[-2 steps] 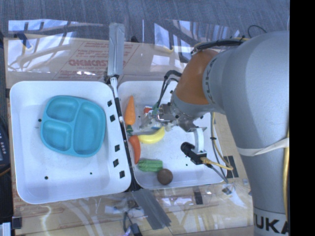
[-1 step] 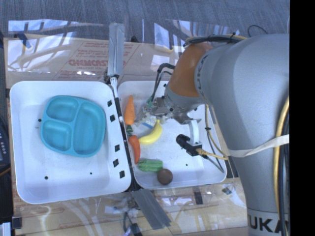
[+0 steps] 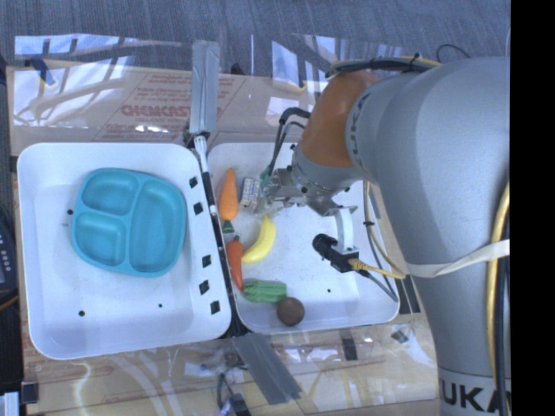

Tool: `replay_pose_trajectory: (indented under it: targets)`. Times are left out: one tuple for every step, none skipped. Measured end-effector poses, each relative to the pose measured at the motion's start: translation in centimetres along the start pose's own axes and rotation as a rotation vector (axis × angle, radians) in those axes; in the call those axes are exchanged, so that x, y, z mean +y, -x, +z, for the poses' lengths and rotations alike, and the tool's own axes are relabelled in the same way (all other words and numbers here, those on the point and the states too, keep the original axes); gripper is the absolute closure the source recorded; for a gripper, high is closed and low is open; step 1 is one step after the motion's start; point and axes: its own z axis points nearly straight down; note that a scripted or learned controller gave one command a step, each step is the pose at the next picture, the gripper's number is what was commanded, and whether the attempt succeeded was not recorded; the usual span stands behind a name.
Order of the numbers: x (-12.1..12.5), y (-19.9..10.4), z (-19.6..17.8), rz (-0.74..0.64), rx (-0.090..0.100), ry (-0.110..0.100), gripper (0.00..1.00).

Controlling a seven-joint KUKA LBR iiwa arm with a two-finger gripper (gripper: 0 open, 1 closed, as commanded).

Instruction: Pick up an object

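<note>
Camera view: two white bins side by side on the table (image 3: pixel 130 380), divider clips between them. Left bin (image 3: pixel 52 310) holds a blue sectioned plate (image 3: pixel 128 220), lying flat, toward the upper middle of the bin, apart from the walls.

Right bin (image 3: pixel 347 306) holds the pickable objects, all clustered along its left side. Orange carrot (image 3: pixel 228 195) at upper left, standing lengthwise next to the divider. Yellow banana (image 3: pixel 261 240) just below and right of it, curved, near the bin's middle. A second orange carrot (image 3: pixel 235 262) lies along the divider, just left of the banana's lower end. Green vegetable (image 3: pixel 264 291) lower down, lying sideways, close to that carrot's tip. Brown round object (image 3: pixel 290 311) just right and below the green one, near the front wall.

Arm comes in from the right, big grey link covering the right side, orange band over the upper right bin. Gripper (image 3: pixel 257 193) sits low over the upper left of the right bin, just right of the upper carrot and just above the banana. Fingers state: cannot tell, too cluttered by the wrist hardware. Nothing seen between them. Black cable fitting (image 3: pixel 334 252) hangs over the bin's right half.
</note>
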Motion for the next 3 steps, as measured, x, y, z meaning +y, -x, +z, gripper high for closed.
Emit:
replay_pose_trajectory:
  targets:
    - [-9.9,0.4,1.1,0.096,0.0,0.001,1.0]
    - [-6.4,-6.1,-9.6,0.034,0.001,0.002,1.0]
    - [-1.7,-4.5,-13.5,-0.039,0.0,0.001,1.0]
